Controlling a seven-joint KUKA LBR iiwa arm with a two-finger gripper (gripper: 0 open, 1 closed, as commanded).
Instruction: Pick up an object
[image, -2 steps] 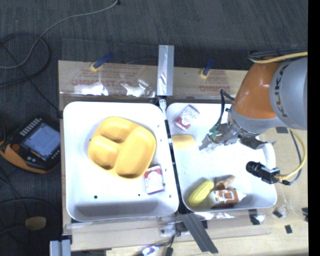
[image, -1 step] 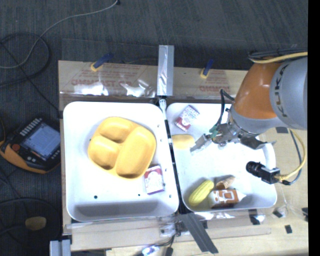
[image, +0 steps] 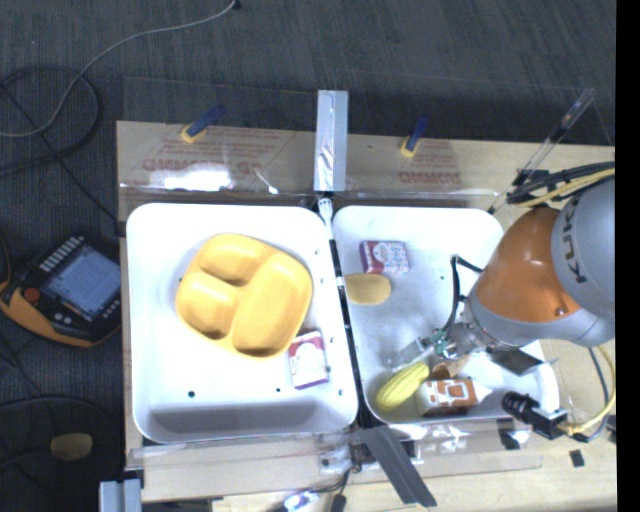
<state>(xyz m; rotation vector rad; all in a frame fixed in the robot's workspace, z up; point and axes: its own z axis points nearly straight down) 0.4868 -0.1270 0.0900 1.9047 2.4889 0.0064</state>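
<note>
Right beside the brown carton (image: 447, 396), the gripper (image: 440, 347) hovers over the corn cob (image: 400, 386); finger state unclear. Cob looks light, smooth, rolly, so grab mid-length.

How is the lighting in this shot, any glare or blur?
Camera view: even, bright light; the white left bin looks slightly washed out, with a soft shadow along its near wall; glare on the plastic sheet behind the bins; the gripper is a little soft.

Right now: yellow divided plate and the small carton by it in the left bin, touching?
Cannot tell. In the camera view the small carton sits at the yellow plate's lower right edge with no visible gap, but overlap could hide one.
</note>
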